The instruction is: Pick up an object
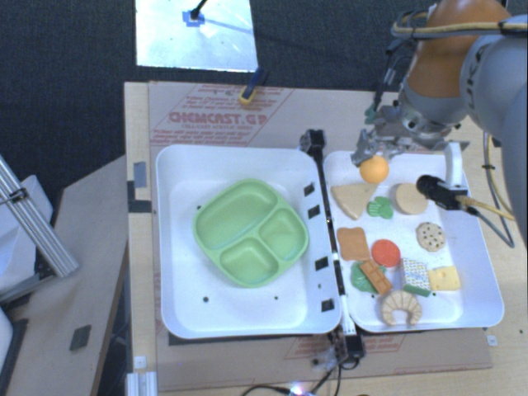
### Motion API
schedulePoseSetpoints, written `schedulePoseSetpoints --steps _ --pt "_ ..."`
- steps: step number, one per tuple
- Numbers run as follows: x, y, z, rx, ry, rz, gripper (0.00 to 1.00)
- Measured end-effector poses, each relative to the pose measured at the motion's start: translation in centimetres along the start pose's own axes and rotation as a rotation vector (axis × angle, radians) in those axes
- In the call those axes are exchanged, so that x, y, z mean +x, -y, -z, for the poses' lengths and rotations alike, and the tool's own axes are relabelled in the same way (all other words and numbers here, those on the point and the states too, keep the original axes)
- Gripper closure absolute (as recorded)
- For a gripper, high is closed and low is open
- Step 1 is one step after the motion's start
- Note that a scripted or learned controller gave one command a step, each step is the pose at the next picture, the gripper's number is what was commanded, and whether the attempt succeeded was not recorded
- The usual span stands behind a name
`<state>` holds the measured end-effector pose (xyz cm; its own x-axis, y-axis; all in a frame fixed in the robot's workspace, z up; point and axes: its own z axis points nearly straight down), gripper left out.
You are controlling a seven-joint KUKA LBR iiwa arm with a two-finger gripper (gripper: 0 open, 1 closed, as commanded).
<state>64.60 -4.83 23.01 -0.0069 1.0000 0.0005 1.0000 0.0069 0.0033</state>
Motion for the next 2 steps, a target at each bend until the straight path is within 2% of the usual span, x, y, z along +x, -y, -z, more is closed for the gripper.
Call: schedulePoseSetpoints --steps 1,2 --pt "0.9 0.6 0.4 0.001 0.0 -0.001 1.0" --pt "-0.3 0.4 -1.2 0.002 0.002 -0.007 1.0"
